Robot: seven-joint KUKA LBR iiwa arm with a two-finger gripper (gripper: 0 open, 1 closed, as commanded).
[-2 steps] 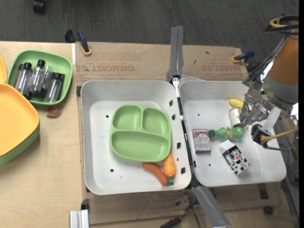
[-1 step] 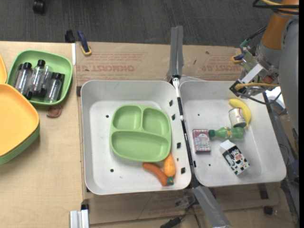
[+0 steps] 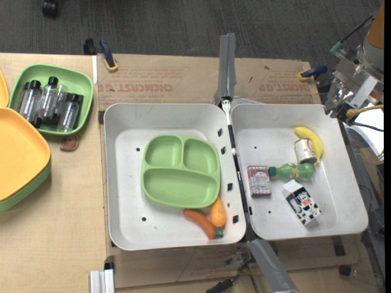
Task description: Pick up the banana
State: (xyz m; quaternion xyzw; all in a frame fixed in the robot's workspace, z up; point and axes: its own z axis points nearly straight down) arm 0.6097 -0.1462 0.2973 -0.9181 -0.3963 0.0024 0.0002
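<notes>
Yellow banana [image 3: 310, 140] is sitting in the right-hand bin [image 3: 348, 221], up near its far right corner, curved and running roughly from upper left down to lower right. Its lower end is pretty much touching a small can [image 3: 303, 151], and just below that there's a green bottle [image 3: 292, 171] lying on its side, so that side is kinda crowded. The arm's wrist end [image 3: 357, 84] is parked up past the bin's top right corner, outside the rim, and honestly it's a jumble of cables and brackets from this angle, so I can't tell whether the claw is open or closed. Nothing looks held as far as I can see. The banana lies down and to the left of the wrist, fairly near. My guess is the cleanest grab is across the upper half of the banana, away from the can, with the claw turned to close across its long axis.
</notes>
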